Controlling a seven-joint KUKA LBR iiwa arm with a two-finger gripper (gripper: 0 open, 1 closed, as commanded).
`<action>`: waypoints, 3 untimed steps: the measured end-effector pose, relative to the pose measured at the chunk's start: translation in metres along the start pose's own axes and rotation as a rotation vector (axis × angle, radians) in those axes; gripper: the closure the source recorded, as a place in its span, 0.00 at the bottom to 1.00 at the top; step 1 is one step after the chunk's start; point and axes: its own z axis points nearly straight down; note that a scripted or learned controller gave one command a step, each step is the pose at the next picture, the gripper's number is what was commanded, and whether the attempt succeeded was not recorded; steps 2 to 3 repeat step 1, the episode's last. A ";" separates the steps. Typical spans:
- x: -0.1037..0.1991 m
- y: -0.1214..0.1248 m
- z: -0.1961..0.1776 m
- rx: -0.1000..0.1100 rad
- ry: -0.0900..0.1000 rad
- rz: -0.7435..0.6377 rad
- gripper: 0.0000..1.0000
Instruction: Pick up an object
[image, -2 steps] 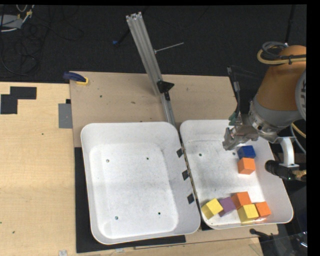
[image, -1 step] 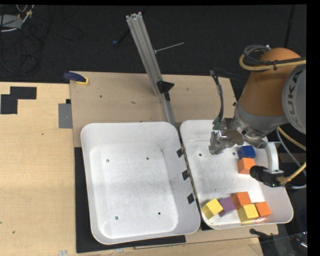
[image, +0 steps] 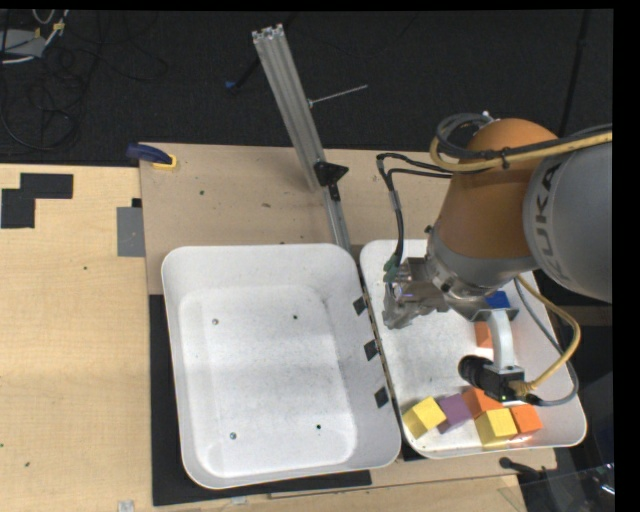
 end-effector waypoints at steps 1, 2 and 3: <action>0.057 -0.008 0.012 0.000 0.000 0.000 1.00; 0.057 -0.008 0.012 0.000 0.000 0.000 1.00; 0.057 -0.008 0.012 0.000 0.000 0.000 1.00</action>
